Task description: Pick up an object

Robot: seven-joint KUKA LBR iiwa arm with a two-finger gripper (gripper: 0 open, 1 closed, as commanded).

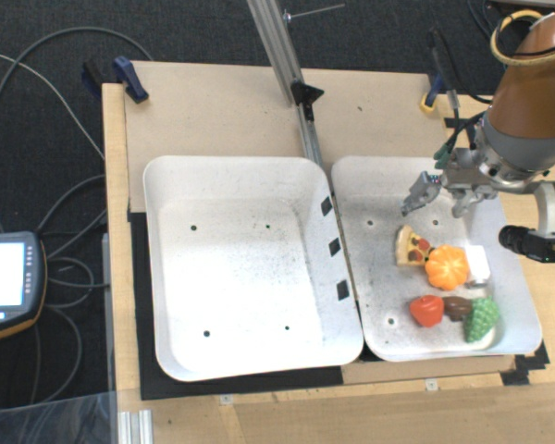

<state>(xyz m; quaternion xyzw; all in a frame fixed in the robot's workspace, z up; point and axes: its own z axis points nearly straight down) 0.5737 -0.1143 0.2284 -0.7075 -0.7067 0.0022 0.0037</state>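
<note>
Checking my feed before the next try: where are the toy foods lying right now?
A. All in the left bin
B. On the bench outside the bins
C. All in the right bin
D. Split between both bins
C: the pizza slice, pumpkin, tomato and grapes all lie in the right bin.

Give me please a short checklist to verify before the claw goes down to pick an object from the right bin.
1. Claw carries nothing: ok, fingers apart with nothing between them.
2. Claw is over the right bin: ok.
3. Claw is above a target: not ok, the pizza slice and orange pumpkin lie nearer the camera.
4. Target stands free: not ok, the toys crowd together.
5. Tomato within reach: cannot tell.
</note>
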